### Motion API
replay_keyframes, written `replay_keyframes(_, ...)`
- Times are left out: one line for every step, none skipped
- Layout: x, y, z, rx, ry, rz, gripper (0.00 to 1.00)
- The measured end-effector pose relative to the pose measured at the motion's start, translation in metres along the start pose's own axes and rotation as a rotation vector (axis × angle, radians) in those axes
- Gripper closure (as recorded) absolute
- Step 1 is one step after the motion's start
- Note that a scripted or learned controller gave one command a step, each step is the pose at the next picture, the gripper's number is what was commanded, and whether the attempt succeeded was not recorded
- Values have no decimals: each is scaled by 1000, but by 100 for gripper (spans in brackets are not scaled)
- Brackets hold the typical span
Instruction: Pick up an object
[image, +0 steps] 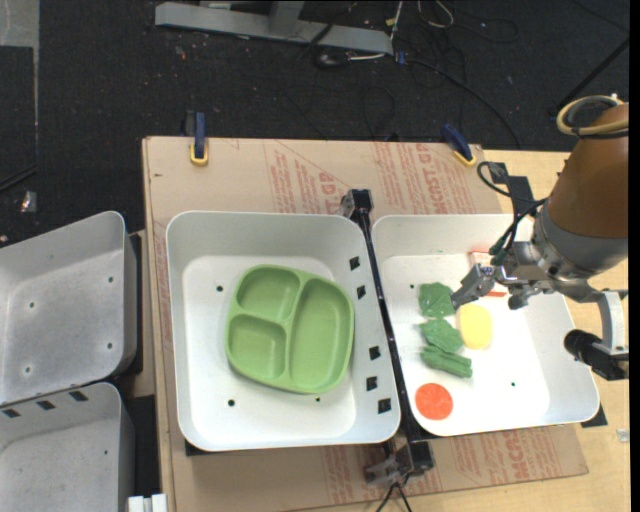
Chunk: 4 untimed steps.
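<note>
— What do we see, biggest first?
— A green three-compartment plastic tray (291, 328) in the left bin; in the right bin, green leafy pieces (440, 331), a yellow lemon-shaped object (475, 327), an orange disc (434, 401).
— The jaws?
— Just above the lemon; we cannot tell their state.

We could not tell whether the gripper (478, 287) stood open or shut, since its tip was small and dark against the right bin (560, 400). The arm (590, 200) ran off the frame's right side, so its upper part was lost to us. It also covered the far right corner of that bin. Two grey trays (60, 300) at the left were cut by the frame's edge.
</note>
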<state>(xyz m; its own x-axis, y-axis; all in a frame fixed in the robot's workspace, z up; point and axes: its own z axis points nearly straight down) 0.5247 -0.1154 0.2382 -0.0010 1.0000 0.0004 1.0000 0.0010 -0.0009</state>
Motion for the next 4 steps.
replay_keyframes(-6, 1, 45, 3, 0, 3, 0)
replay_keyframes(-5, 4, 89, 3, 0, 2, 0)
replay_keyframes(-4, 4, 142, 3, 0, 3, 0)
replay_keyframes(-5, 5, 129, -2, 0, 4, 100)
